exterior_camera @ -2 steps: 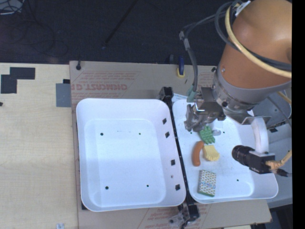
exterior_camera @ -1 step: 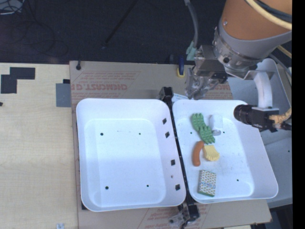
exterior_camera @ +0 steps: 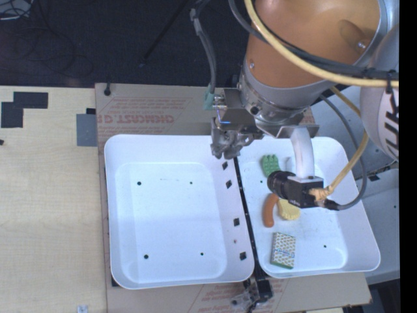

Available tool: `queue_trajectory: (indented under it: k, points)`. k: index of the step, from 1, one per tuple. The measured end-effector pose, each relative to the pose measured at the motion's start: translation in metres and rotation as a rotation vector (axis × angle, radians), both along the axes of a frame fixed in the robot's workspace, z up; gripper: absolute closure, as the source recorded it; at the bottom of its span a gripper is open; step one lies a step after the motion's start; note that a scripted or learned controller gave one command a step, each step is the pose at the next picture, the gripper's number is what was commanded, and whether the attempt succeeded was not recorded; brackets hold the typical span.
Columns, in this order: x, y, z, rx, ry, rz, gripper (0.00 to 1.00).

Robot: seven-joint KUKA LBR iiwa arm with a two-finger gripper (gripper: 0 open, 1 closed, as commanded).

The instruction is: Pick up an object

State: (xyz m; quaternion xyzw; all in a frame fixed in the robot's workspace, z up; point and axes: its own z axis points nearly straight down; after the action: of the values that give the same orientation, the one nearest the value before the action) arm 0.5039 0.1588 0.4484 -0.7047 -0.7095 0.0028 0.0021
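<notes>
The gripper (exterior_camera: 225,150) hangs over the divide between the two bins, at the upper edge of the left bin (exterior_camera: 124,175). Its dark tip sits well above the bin floor. In the right bin (exterior_camera: 352,240) lie a green toy (exterior_camera: 270,164), an orange sausage-shaped piece (exterior_camera: 268,210), a yellow piece (exterior_camera: 290,210) and a green-and-white checkered block (exterior_camera: 283,250). All of them are to the right of and below the gripper, apart from it. I see nothing between the jaws.
A white-and-black fitting (exterior_camera: 296,181) with a yellow cable hangs from the arm over the right bin, partly covering the yellow piece. The arm's large orange-banded body (exterior_camera: 313,31) fills the upper right. Cardboard (exterior_camera: 150,109) lies under both bins.
</notes>
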Motion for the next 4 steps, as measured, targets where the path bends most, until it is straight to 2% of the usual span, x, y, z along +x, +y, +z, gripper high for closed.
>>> queue_trajectory:
  k: [1,2,3,4]
  points:
    - [-0.018,0.025,0.094,0.003,-0.011,-0.003,1.00]
    - [0.054,0.048,0.080,0.000,-0.007,-0.006,1.00]
    - [0.045,0.023,0.089,0.000,-0.004,-0.007,1.00]
    - [-0.028,0.028,0.084,0.000,0.000,-0.003,1.00]
